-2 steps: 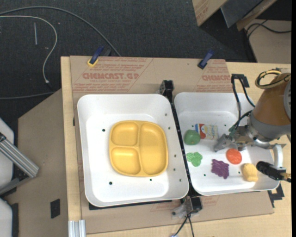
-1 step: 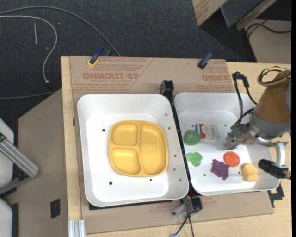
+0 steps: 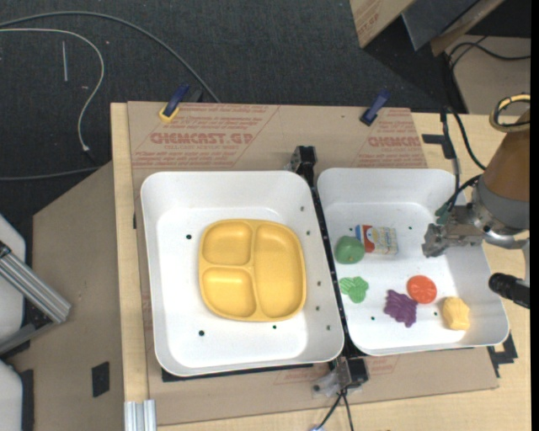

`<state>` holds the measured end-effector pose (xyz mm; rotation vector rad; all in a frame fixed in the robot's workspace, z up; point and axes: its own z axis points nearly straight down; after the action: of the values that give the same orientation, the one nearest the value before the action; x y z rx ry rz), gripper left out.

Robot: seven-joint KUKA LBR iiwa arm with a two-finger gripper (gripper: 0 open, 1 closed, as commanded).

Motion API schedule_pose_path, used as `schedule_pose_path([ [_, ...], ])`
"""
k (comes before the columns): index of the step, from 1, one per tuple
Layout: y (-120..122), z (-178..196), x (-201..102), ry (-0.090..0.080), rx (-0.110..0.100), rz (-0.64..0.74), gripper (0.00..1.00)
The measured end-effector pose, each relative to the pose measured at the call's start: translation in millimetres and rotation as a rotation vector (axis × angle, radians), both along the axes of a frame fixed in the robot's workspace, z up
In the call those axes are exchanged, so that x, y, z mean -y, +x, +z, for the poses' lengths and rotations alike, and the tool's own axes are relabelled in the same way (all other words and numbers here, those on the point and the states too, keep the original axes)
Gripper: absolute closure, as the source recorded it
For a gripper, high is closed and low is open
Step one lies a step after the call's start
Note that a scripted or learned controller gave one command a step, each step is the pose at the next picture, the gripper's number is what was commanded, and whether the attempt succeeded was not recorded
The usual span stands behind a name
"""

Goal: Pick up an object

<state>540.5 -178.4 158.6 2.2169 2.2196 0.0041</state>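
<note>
Stage: pre-grasp | end effector (image 3: 436, 239) low at right bin (image 3: 383, 178) edge, opening unreadable, apparently nothing held | 6 small toys clustered there for reach, nearest orange one (image 3: 422, 289) | yellow divided plate (image 3: 253, 269) in left bin (image 3: 168, 202)

arm (image 3: 508, 181): cut off by right edge | gripper (image 3: 438, 239): small, blurred, finger gap unreadable | packet (image 3: 376, 240): label print too small to read | boxes (image 3: 421, 21): cropped at top edge | rail (image 3: 25, 286): cut at left edge
</note>
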Motion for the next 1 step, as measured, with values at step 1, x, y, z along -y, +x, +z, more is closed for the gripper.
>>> schedule_pose_path([
  [1,1.6,50.1,0.1,-0.001,0.002,0.0,1.0],
])
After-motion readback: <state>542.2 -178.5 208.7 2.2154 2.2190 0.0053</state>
